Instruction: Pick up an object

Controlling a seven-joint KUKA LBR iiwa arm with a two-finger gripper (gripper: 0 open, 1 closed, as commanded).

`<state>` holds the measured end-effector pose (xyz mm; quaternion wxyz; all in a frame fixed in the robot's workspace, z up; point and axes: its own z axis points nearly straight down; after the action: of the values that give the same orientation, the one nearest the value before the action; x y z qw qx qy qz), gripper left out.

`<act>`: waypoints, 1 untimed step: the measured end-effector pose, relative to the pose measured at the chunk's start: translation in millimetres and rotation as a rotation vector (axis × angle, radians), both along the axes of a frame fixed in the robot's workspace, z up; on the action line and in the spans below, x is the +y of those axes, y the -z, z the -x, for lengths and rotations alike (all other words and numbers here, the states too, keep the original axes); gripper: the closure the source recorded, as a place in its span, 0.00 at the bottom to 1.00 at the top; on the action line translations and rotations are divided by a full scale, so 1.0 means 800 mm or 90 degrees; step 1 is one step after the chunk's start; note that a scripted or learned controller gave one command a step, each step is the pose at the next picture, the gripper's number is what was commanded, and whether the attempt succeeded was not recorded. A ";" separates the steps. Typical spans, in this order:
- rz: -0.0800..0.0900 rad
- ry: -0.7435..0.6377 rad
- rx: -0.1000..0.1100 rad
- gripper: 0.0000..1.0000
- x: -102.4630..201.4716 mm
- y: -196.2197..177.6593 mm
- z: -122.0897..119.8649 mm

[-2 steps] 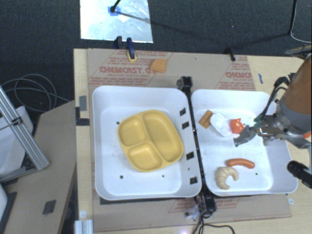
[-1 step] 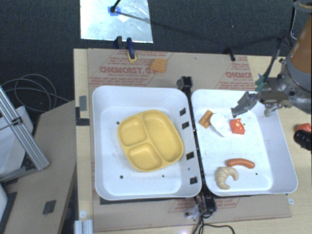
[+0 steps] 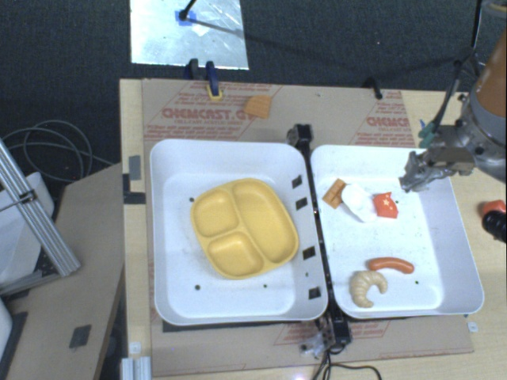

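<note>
End effector hovers over the far right part of the right bin; finger state can't be told from this angle, nothing visibly between them. Closest items sit just left and slightly nearer the camera: red piece touching a white piece, and further left an orange-brown block. Well below the end effector in the view, toward the bin's near edge: sausage, with a croissant just beside it. Far left, left bin carries a yellow divided tray. Both bins rest on cardboard on the desk.
</note>
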<state>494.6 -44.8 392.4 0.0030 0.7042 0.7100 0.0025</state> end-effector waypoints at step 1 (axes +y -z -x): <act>-0.001 0.007 0.013 1.00 -0.042 0.270 0.013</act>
<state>484.0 -78.6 176.0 -0.0045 0.7080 0.7062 -0.0039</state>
